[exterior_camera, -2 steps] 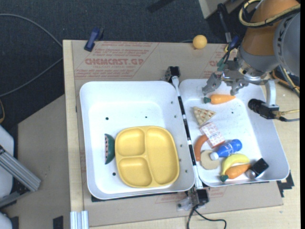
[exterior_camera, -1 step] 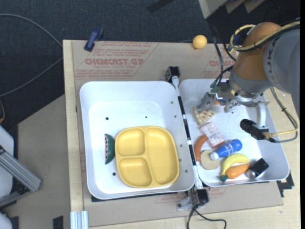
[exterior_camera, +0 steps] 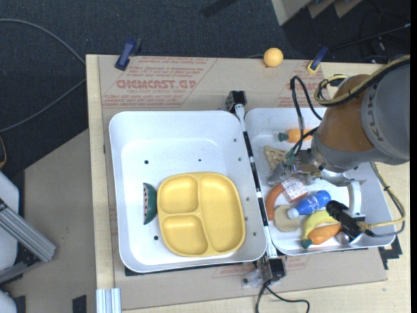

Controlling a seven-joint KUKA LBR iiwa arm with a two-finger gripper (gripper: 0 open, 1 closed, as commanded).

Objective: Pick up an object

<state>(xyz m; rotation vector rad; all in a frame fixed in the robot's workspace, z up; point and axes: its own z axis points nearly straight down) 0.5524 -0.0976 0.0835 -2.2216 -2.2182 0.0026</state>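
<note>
We see two white bins of smooth, faintly glossy plastic: the left bin (exterior_camera: 130,142) and the right bin (exterior_camera: 374,201). A yellow divided plate (exterior_camera: 199,212) in the left bin looks like matt, smooth plastic. The tabletop (exterior_camera: 163,83) appears as pale, matt board printed with red lettering. The arm (exterior_camera: 384,109) has a smooth grey shell with a satiny orange band (exterior_camera: 342,126). A blue bottle (exterior_camera: 311,203) looks like shiny plastic.

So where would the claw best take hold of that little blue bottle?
Probably across the blue bottle's body, from straight above. It lies on its side atop the pile in the right bin, its narrow width exposed, though the banana crowds its near side.
</note>
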